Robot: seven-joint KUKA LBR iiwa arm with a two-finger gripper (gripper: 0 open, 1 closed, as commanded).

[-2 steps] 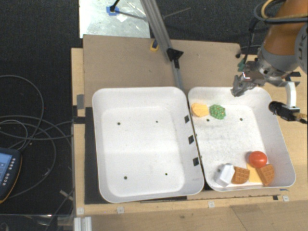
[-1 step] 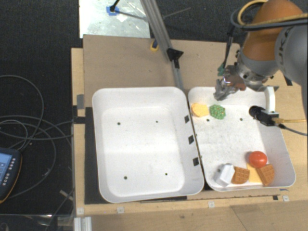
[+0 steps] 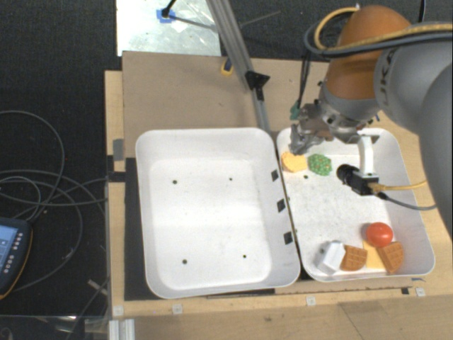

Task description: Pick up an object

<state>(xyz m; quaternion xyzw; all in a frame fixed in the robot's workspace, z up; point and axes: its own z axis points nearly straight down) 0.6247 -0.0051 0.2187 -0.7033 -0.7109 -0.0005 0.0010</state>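
Reaching in from the right, I hang my claw low over the far left corner of the right bin, with its tip just beside a yellow piece that lies against the bin's left wall. Whether the claw is open or shut I cannot tell, for it is dark and seen from above, and I see nothing gripped in it. Touching the yellow piece on its right is a green knobbly object. Well apart from these, in the near right corner of the same bin, lies a cluster: a red ball, two orange waffle-patterned pieces just near of it, and a small white and grey object on the left of the cluster. A black fitting with a yellow cable hangs off my wrist above the middle of that bin. The left bin shows only its white floor with a few dark dots. Both bins sit side by side on the brown desk. At the far left on the floor, a handheld device with a lit screen lies among black cables. I can read no brand, label or writing on any of it.
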